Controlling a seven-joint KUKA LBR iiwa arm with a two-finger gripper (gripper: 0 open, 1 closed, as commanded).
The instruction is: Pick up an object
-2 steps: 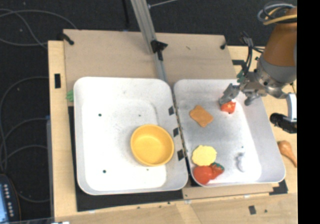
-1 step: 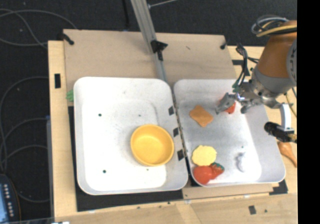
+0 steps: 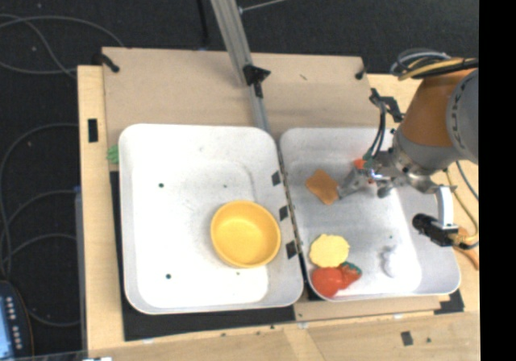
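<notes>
Two-finger gripper (image 3: pixel 348 184) low in right white bin (image 3: pixel 367 146), tips just beside flat tan sponge-like block (image 3: pixel 322 187); jaw spread unclear, possibly narrow. Risk: tips nudge block aside, closing on nothing.

Tan wooden bench (image 3: pixel 185 85) carries two shallow white bins side by side, touching at the middle: left bin (image 3: pixel 161 190), right bin (image 3: pixel 419 271). A slanted metal pole (image 3: pixel 230 21) is clamped near the bench's back edge, above the seam between them.
</notes>
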